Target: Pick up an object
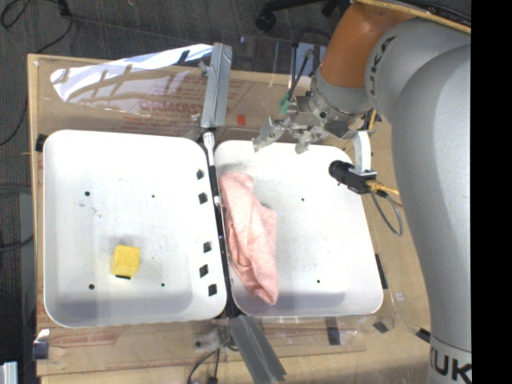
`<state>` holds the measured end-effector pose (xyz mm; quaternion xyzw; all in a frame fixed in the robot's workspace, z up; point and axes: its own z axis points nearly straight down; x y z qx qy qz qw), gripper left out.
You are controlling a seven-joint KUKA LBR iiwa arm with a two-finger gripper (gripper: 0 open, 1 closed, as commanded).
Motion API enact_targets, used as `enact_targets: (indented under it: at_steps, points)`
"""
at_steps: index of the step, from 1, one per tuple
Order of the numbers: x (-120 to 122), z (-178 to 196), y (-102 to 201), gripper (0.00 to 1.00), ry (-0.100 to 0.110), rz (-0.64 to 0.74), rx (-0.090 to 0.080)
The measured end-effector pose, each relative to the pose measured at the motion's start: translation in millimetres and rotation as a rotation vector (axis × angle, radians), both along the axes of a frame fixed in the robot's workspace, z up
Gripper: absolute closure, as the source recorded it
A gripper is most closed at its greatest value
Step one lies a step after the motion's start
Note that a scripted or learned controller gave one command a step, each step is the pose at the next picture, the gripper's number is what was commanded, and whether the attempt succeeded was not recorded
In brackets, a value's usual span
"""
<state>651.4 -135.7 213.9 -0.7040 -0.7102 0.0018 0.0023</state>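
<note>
Pink cloth lies slumped against your right bin's left wall; gripper hovers at the far rim, fingers splayed, empty.

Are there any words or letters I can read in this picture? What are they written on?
"KU": big dark letters on the grey robot arm, at the bottom right corner; the rest of the word is cut off by the edge of the picture.
Faint reddish printing on the brown cardboard sheet behind the two shallow white bins: too blurred to read.
Nothing to read on the pink cloth or the small yellow block.
</note>
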Motion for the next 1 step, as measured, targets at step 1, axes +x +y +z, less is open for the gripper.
enact_targets:
  at_steps: [1]
  points:
    - [-20.6, 55.0, 32.2, 0.00, -0.006, 0.422, -0.001]
